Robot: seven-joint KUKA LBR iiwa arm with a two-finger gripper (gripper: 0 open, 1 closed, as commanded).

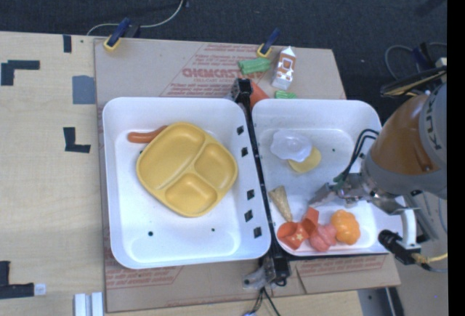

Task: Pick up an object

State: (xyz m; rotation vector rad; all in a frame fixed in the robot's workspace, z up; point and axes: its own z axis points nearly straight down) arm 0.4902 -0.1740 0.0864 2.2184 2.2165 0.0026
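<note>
The right bin (320, 105) holds several small toys: an orange fruit (346, 227), a red tomato (292, 235), pink-red pieces (317, 231), a beige cone (282, 200), a clear crumpled piece (290, 144) and a yellow disc (310, 161) half under it. My gripper (328, 191) hangs over the middle-right of this bin, just above the pink-red pieces and up-left of the orange fruit. It points toward the bin's centre. I see nothing gripped in it. The arm's orange band (407, 140) comes in over the bin's right rim.
The left bin (116, 162) carries a yellow divided plate (187, 168) and an orange sausage (145, 136) at its upper left. Behind the bins, on the cardboard, stand a small milk carton (283, 66) and green pieces (254, 66). A black divider (251, 162) runs between the bins.
</note>
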